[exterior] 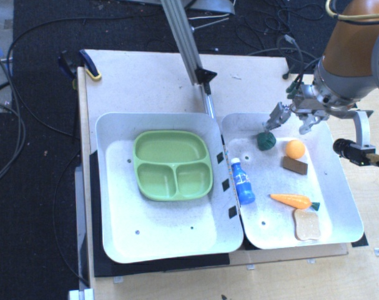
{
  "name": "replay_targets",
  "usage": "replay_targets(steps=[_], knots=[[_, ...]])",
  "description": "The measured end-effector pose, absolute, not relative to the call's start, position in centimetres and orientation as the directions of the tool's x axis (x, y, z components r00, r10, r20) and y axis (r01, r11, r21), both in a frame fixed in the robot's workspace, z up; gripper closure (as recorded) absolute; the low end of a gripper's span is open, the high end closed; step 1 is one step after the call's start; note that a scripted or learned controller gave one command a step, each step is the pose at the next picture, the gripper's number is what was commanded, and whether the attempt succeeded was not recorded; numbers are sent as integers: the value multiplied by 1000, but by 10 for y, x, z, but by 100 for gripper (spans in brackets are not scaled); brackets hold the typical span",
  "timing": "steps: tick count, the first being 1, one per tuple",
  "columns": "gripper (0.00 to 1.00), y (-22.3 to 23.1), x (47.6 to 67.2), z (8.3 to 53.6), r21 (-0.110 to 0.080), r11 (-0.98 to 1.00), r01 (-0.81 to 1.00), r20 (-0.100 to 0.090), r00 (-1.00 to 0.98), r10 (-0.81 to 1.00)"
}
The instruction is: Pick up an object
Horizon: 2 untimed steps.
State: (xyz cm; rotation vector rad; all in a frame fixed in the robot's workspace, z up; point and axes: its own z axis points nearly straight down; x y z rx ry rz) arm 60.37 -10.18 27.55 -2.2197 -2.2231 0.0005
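Nearest me lies the bread slice (pixel 307 225), the carrot (pixel 291 200) at its eleven o'clock; farther, the orange ball (pixel 295 149); my gripper (pixel 293 121) hangs spread and unladen, the dark green lump (pixel 266 141) at its seven o'clock, shape unclear.

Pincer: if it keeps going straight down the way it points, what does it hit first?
Probably the bare floor of the right bin, between the dark green lump and the orange ball. The pincer hangs spread above that gap, though depth is hard to judge from this slant.
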Motion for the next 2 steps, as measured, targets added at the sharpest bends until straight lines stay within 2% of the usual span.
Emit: replay_targets(steps=[1, 2], knots=[[0, -102, 600, 213, -3, 0, 1000, 0, 0, 1000], [0, -103, 599, 170, -4, -1, 1000, 0, 1, 1000]])
